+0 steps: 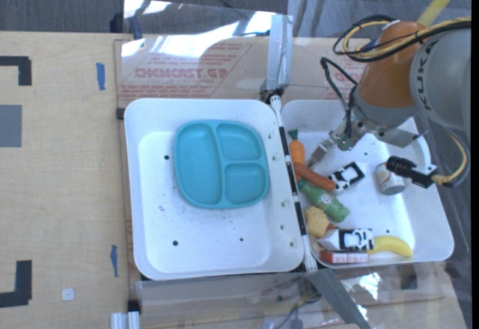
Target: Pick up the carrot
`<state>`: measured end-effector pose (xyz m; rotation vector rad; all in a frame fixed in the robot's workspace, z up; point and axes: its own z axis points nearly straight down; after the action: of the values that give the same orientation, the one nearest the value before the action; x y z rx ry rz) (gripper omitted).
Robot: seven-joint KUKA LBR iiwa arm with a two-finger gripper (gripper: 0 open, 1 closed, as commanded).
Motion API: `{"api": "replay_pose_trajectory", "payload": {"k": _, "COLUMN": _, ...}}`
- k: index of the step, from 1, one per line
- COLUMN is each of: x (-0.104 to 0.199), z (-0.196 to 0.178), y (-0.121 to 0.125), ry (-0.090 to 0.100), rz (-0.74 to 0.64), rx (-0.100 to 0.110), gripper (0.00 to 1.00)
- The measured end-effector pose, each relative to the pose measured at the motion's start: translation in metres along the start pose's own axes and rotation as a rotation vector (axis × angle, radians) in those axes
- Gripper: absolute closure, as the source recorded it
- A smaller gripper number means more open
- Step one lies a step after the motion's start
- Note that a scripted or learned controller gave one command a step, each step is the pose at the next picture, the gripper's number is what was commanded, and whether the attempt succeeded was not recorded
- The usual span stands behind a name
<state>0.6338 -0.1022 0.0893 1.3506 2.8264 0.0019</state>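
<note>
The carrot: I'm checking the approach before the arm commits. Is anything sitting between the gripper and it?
Nothing visible blocks the way. The gripper hangs just right of the carrot, with bare floor of the right bin between them. The carrot lies against the bin's left wall, and a green vegetable crowds its lower end.

One fixed camera looks down aslant over both white bins (142, 193).
</note>
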Motion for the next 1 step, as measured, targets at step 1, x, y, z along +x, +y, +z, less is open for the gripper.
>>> {"api": "replay_pose_trajectory", "payload": {"k": 1, "x": 0.0160, "z": -0.0974, "y": 0.0452, "ry": 0.004, "rz": 0.137, "rx": 0.002, "gripper": 0.00}}
